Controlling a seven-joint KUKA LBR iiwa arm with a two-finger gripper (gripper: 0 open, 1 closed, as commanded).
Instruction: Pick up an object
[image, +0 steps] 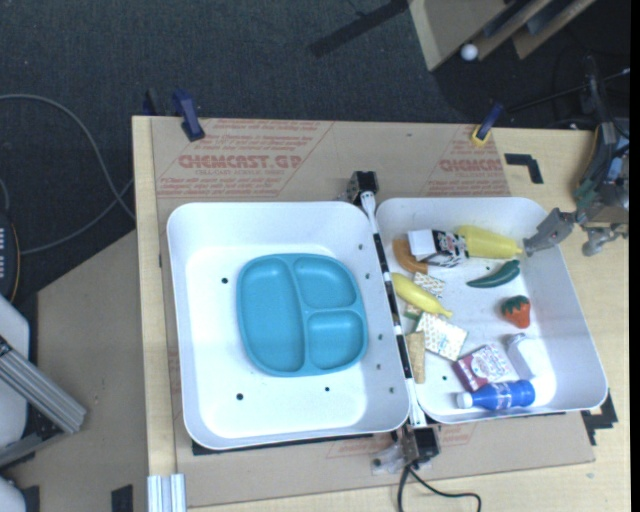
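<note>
Grey gripper hung over the far right corner of the right bin, reaching in from the arm at the right edge of the bench. Whether it was open or closed could not be told, and nothing showed in its grasp.

Just beside its tip lay a long yellow toy, close to the bin's far wall. Its long axis ran left to right along that wall, and its narrower end pointed right, toward the gripper.

A little nearer the front lay a green pepper, slanted, and then a small red fruit toward the right wall. A black and white carton sat at the yellow toy's left end.

Along the bin's left wall a yellow corn cob lay on a diagonal, with a patterned packet in front of it. Near the front edge a maroon box sat just behind a blue and white bottle, which lay on its side along that edge.

The left bin held a blue divided plate at its middle. Two blue clamps gripped the bench's far edge.
</note>
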